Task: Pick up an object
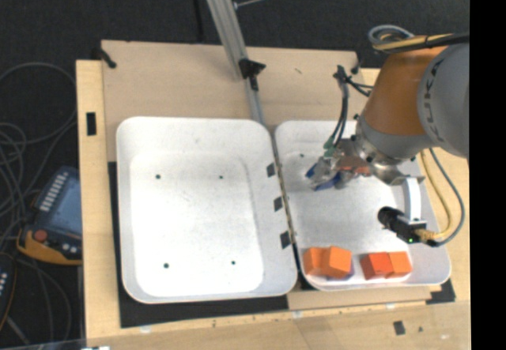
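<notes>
My gripper (330,169) hangs over the upper middle of the right bin (316,218), below the orange band of the arm. A small blue and red thing (320,177) shows at its tip, but the view is too coarse to tell whether it is held. Two orange blocks lie along the bin's near edge: one (327,261) at the left, one (386,264) further right. Both are well apart from the gripper.
The left bin (194,206) lies beside the right one. A metal pole (225,20) slants up from between the bins at the back. Black cables and a pendant (51,218) lie left of the bench. A black part (399,223) of the arm hangs over the right bin.
</notes>
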Controlling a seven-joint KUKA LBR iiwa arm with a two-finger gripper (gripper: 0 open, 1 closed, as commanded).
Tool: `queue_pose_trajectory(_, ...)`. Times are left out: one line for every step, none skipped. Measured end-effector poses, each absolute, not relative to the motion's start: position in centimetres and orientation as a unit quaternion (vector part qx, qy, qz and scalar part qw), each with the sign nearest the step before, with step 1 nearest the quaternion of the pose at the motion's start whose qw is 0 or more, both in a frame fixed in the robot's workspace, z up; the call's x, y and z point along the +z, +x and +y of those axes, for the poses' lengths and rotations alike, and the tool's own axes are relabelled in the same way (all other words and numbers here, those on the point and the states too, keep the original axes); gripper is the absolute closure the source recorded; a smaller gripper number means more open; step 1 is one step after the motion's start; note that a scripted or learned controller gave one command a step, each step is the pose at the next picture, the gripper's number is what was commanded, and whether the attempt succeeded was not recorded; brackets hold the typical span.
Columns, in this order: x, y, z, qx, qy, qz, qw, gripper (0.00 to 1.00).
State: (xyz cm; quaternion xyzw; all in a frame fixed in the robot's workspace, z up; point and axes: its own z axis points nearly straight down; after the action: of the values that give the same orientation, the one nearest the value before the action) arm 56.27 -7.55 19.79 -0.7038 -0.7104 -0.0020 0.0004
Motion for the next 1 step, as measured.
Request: queue_pose_trajectory(19.63, 55.78, -0.94, -0.0008, -0.704, -0.71, 0.001, 1.0)
